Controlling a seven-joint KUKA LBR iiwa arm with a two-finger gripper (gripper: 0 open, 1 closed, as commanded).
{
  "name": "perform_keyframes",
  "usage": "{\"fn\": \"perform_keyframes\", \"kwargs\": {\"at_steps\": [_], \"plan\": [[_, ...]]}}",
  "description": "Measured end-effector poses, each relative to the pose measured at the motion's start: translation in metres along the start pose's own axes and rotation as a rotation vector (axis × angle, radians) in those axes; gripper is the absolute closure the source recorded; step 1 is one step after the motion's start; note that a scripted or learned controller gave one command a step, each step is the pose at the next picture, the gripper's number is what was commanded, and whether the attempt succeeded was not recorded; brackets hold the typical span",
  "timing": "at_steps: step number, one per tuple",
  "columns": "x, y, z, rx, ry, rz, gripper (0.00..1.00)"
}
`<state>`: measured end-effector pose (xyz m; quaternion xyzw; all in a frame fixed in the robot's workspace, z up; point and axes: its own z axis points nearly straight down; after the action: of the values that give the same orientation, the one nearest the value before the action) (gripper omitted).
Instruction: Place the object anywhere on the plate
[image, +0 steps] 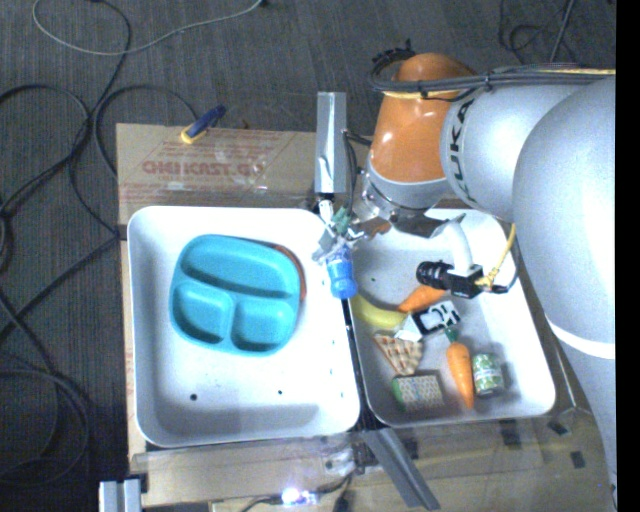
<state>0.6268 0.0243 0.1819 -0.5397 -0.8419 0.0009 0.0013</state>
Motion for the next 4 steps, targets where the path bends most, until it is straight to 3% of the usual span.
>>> {"fn": "perform_keyframes", "kwargs": {"at_steps": [1, 2, 3, 4], "plan": [[-0.017, 0.028, -0.026, -0.001, -0.002, -0.066, 1.0], [0.038, 0.063, -0.014, 0.0, -0.002, -0.196, 1.0], [0.099, 0.029, -0.016, 0.0, -0.001, -0.3, 1.0], [0.162, 0.052, -0.007, 0.0, -0.001, -0.413, 1.0]]}}
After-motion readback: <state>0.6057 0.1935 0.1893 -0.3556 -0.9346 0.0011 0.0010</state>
